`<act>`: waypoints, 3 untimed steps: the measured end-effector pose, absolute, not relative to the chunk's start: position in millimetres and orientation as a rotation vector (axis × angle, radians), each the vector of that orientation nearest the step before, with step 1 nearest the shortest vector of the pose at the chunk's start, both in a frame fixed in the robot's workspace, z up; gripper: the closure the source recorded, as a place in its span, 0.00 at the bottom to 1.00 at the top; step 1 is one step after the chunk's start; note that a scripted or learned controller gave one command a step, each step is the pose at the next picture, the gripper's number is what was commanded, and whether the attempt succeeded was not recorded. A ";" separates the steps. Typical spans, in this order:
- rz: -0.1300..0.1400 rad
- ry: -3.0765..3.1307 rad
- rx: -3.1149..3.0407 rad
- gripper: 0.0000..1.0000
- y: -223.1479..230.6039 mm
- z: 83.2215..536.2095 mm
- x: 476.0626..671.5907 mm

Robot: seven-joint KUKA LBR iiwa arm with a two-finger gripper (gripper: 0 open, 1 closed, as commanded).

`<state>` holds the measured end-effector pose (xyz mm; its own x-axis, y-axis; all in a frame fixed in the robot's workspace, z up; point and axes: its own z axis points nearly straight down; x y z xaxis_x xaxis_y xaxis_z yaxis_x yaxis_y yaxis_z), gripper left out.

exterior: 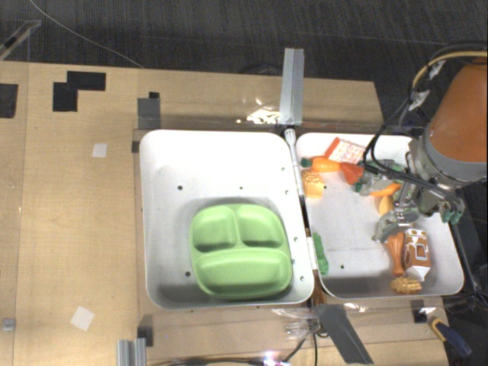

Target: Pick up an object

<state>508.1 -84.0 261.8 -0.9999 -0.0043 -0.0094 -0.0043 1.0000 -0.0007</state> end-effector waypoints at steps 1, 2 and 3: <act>0.000 3.141 0.044 0.00 -141.2 177.1 544.9; -0.007 3.121 -0.169 0.00 -192.2 90.1 544.2; -0.008 3.121 -0.113 0.00 -178.5 90.6 524.8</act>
